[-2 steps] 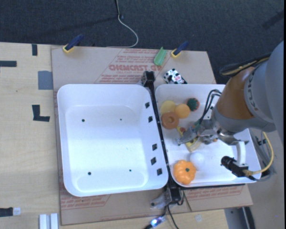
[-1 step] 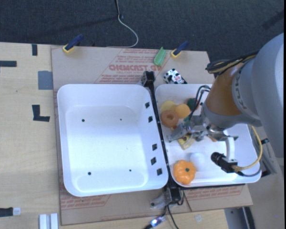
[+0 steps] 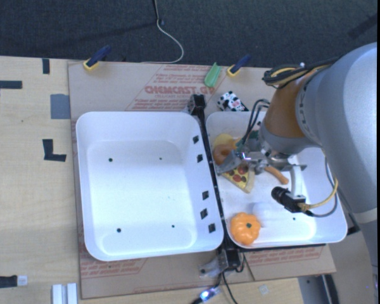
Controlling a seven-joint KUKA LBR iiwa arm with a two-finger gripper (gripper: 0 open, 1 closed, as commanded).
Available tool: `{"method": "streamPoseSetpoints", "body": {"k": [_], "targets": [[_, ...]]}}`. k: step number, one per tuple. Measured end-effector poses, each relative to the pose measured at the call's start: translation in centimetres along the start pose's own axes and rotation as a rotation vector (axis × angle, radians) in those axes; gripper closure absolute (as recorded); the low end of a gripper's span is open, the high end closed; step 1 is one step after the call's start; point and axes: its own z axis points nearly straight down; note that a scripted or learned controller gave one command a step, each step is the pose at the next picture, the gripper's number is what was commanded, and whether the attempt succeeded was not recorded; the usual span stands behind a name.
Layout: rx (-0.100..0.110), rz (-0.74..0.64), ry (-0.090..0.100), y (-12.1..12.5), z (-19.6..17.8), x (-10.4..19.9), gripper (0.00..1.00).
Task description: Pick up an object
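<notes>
Down in the right white plastic bin [image 3: 316,233], my tool [image 3: 242,156] sits low over the cluster of toys against the divider; I cannot tell its state from this slant. Just beneath it lies the flat pizza-slice toy [image 3: 239,177], touching a pale yellow rounded piece [image 3: 224,145]. I judge the arm is dropped there to try that pile. Nearer the front wall, the round orange pumpkin toy [image 3: 245,228] rests apart, untouched. Beside it on the bench, the left white bin [image 3: 92,138] waits.
</notes>
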Motion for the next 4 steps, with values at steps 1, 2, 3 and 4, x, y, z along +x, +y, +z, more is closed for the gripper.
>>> {"method": "streamPoseSetpoints", "body": {"k": [1,2,3,4], "targets": [[0.003,0.009,0.000,-5.8,-0.1,-5.7,0.00],[-0.002,-0.003,0.002,0.8,0.0,-2.4,0.00],[0.007,0.009,0.003,-7.1,-1.8,-7.2,0.00],[0.000,-0.002,0.002,-0.3,0.0,-5.6,0.00]]}}
